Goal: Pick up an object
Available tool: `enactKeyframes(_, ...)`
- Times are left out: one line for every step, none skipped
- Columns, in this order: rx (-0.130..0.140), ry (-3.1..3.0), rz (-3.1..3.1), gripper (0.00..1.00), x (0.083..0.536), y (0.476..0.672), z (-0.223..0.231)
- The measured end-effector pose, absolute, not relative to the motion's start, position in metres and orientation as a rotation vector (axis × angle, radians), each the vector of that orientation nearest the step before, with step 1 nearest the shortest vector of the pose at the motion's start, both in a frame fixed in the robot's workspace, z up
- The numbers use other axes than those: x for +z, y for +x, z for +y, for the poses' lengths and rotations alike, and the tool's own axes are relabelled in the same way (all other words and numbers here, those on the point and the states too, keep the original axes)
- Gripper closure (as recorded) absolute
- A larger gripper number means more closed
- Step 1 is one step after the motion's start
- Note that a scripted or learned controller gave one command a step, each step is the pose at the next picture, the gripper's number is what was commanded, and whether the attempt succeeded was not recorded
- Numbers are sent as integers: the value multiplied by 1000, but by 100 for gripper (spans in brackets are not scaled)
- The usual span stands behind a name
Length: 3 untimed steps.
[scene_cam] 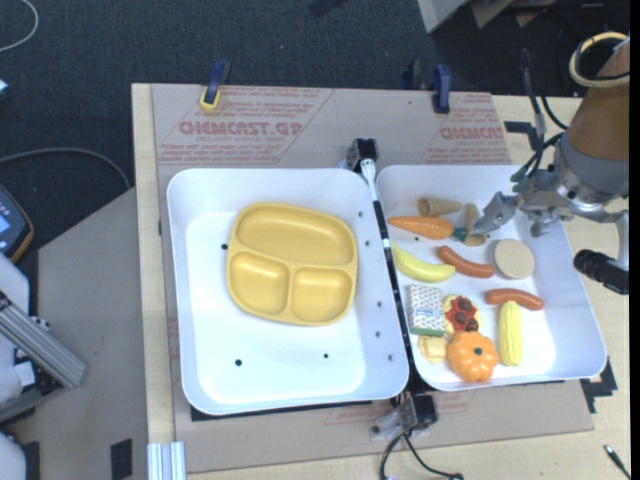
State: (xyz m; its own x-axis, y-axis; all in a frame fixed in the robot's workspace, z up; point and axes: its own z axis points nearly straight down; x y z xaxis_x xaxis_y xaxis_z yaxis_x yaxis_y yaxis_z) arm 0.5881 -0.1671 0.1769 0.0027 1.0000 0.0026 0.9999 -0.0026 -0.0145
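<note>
Orange carrot [423,227] sits just left of the gripper [490,218], which is open and empty, so nothing's picked yet.

Two white bins sit side by side on the surface [300,118]. Left bin [200,368]: one yellow three-compartment plate [292,263], roughly centred. Right bin [570,348]: toy food scattered. A carrot [422,227] lies near the far left, a banana [422,264] just below it, a sausage [466,262] beside the banana. A round tan disc [514,259] lies right of the sausage. A second sausage [515,299], a corn cob [510,332], a small pumpkin [473,356] and a patterned packet [427,308] occupy the near half. The arm [600,138] enters from the right; the gripper [490,220] hangs over the bin's far part, near the carrot's right end.
</note>
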Motion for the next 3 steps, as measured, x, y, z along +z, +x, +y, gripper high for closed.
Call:
enactKeyframes(0, -2221, -2222, 0, 185, 592, -167)
enactKeyframes(4, -2218, -2218, 0, 125, 584, -165)
enactKeyframes(-11, -2222, -2223, 0, 89, 588, -164)
